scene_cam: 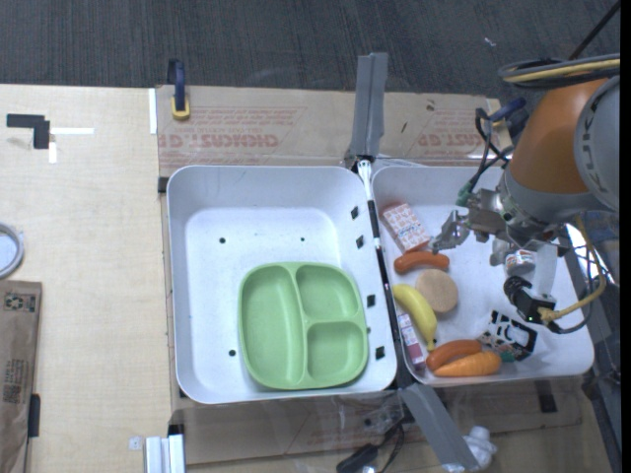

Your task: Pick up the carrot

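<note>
While the arm (562,156) reaches in over the right bin (577,348), the gripper (452,236) sits just above a sausage (421,261), fingers apart, nothing between them; carrot (466,365) lies at the bin's near edge (beside a banana (418,312)); green plate (303,325) in the left bin (197,264).

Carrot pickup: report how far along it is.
Nothing looks done: the carrot lies at the near edge of the right bin, beside a red pepper-like piece. In hand: the gripper sits farther back, over the sausage, not the carrot. Left: move to the carrot, grasp, lift.
</note>
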Action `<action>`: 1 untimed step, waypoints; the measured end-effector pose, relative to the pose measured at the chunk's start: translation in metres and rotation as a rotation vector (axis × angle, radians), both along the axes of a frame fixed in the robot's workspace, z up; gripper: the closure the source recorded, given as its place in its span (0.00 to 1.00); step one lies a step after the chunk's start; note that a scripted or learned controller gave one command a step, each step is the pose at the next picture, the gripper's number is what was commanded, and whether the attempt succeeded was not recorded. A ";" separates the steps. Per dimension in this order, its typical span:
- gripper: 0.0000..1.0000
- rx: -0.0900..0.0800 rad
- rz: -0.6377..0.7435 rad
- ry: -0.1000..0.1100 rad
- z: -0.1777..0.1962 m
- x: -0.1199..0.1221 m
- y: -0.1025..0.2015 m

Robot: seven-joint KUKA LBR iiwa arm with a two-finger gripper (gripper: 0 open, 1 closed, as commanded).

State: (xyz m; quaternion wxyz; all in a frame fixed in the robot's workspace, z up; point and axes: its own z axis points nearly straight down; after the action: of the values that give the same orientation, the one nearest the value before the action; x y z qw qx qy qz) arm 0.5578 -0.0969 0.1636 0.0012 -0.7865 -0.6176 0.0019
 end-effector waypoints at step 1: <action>0.00 0.000 -0.010 0.000 0.027 -0.074 0.020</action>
State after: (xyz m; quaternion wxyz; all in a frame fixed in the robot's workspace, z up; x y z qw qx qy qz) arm 0.4834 -0.0771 0.1906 0.0013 -0.7897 -0.6135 0.0016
